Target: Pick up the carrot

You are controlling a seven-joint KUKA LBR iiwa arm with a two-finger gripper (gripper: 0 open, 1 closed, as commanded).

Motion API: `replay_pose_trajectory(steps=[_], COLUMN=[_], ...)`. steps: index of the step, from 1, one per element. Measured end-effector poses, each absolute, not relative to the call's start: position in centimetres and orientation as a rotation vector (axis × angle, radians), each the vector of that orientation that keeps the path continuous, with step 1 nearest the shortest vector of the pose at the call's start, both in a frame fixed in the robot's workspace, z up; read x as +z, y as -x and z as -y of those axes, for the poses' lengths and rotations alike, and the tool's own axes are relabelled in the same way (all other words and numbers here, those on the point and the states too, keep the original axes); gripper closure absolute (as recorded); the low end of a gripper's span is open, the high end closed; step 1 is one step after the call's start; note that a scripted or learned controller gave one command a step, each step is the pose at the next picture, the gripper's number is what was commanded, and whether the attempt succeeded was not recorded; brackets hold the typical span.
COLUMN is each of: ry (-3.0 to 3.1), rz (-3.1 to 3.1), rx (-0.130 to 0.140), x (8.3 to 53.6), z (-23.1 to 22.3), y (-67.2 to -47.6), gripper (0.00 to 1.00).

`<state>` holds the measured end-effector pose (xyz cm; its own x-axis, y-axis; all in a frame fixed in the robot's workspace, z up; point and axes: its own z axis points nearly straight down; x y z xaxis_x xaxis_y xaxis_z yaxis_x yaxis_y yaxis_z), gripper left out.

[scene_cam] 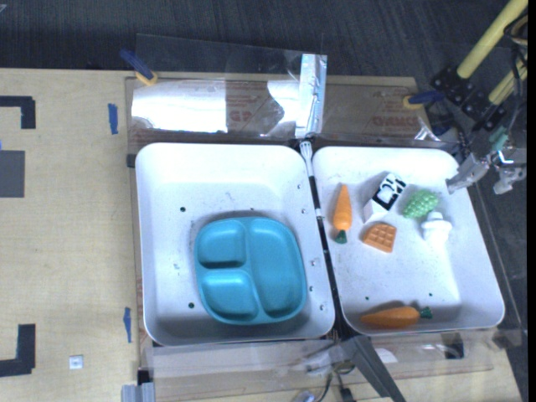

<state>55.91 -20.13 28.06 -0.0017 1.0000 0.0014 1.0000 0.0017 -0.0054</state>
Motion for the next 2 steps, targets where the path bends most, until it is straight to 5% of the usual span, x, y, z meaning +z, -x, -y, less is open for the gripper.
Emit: replay_pose_trajectory(steps=[1,2], ry=[2.086,1.691], rz=[2.335,2.647], rx=[0.009,0.001], x=[16.4,18.3], z=[13.0,6.2], y=[-54.0,-58.8], gripper=[0.00,0.00])
